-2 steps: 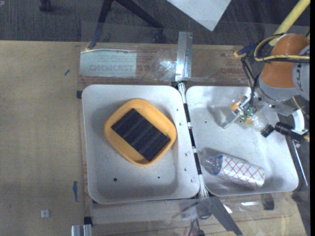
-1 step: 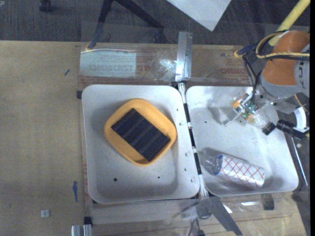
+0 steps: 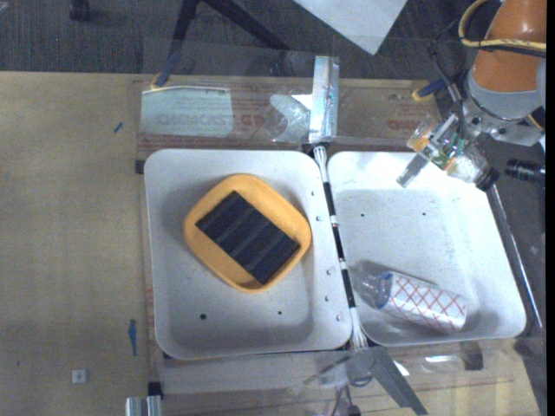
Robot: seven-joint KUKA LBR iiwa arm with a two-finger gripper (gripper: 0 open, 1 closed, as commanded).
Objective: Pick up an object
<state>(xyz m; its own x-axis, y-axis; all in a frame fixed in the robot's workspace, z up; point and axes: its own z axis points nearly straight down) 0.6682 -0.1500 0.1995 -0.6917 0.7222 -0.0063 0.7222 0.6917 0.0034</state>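
We count two white bins, one orange-rimmed dark pad (image 3: 247,232) in the left bin (image 3: 173,319), one clear bottle (image 3: 412,298) near in the right bin (image 3: 494,232), while our gripper (image 3: 412,173) hovers far-right, its grip state too blurred to tell.

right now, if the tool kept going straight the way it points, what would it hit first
The tool slants down and left over the far corner of the right bin. Going straight on, it would likely meet that bin's bare white floor first, well short of the clear bottle lying near the front. Its height is hard to judge.
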